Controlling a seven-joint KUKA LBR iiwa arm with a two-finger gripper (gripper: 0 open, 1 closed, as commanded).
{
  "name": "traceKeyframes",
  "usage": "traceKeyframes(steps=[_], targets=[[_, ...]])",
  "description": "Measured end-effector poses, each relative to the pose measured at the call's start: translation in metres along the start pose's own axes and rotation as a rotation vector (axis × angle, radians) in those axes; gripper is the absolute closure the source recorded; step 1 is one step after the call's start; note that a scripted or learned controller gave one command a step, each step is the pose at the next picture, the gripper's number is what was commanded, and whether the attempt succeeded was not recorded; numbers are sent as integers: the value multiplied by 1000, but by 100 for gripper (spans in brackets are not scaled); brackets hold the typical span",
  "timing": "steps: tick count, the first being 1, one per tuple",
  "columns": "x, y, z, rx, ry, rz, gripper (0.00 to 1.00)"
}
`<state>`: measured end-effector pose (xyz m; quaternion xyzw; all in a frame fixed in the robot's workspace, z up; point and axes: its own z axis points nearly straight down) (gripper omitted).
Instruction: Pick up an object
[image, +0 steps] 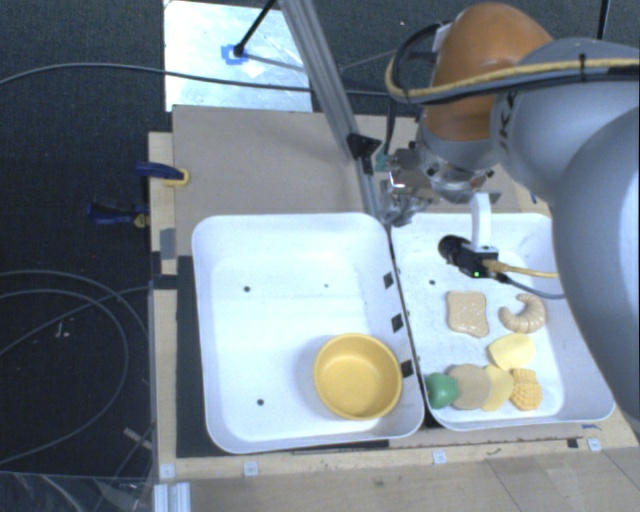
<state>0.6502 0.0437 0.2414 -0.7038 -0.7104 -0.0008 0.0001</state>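
Two white bins (300, 240) share the worktop (260, 160); gripper (400, 205) hangs over their far dividing rims, finger spread indiscernible.

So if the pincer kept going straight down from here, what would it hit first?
Probably the bare white floor of the right-hand shallow bin near its far left corner, beside the divider rim; depth is hard to judge from this slanted view.

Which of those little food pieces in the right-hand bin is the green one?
The small green piece in the right bin's front-left corner, by the divider and touching a round tan piece. The other pieces are all tan, beige or yellow.
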Motion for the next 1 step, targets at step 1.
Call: traceKeyframes(steps=[1], targets=[[45, 16, 14, -1, 0, 0, 100]])
